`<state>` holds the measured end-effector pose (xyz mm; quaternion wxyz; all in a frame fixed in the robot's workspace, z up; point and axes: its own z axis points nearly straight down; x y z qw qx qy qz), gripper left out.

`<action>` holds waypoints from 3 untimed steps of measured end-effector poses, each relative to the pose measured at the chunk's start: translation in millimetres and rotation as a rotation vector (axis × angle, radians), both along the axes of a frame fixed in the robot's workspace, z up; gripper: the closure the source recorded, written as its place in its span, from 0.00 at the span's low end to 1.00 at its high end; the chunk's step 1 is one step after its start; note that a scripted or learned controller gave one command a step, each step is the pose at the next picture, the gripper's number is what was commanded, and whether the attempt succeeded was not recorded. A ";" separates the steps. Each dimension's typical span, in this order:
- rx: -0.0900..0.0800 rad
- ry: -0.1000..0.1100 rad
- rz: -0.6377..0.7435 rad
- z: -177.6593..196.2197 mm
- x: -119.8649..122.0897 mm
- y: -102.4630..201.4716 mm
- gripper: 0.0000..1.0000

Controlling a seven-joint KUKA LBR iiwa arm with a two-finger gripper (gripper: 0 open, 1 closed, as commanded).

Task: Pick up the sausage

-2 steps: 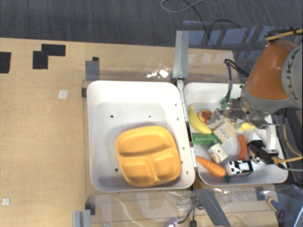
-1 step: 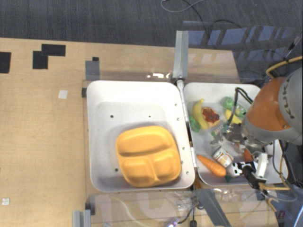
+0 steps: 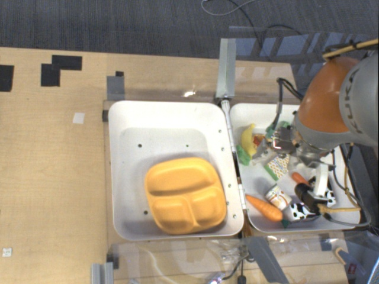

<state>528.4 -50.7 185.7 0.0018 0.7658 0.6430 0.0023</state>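
My hand (image 3: 307, 158) is hanging low over the right bin (image 3: 260, 225), and my wrist is covering it from above, so I cannot tell whether it is wide or narrow; nothing is showing in its grasp. The sausage (image 3: 298, 177), a short reddish piece, is lying on the bin floor just beside the hand, on the side toward the bin's near rim, and part of it is hiding under my wrist. A checkered packet (image 3: 276, 168) is lying just beside the hand on the side toward the other bin, close to the sausage. Farther out on that same side, a banana (image 3: 247, 139) is lying against the wall between the two bins. Toward the near rim, past the sausage, a small can (image 3: 277, 197) is lying next to a carrot (image 3: 264, 207), and a black-and-white patterned item (image 3: 304, 212) is sitting near the rim, below the hand. Well apart from the hand, a yellow compartment plate (image 3: 185, 194) is resting in the left bin (image 3: 127, 158). Both bins are sitting on the worktop (image 3: 53, 176).
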 end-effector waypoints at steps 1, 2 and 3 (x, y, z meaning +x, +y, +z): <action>0.000 0.002 0.116 1.5 82.9 57.5 0.00; 0.000 0.002 0.240 -0.5 13.8 108.0 0.00; -0.001 0.003 0.511 -1.1 -41.0 155.5 0.00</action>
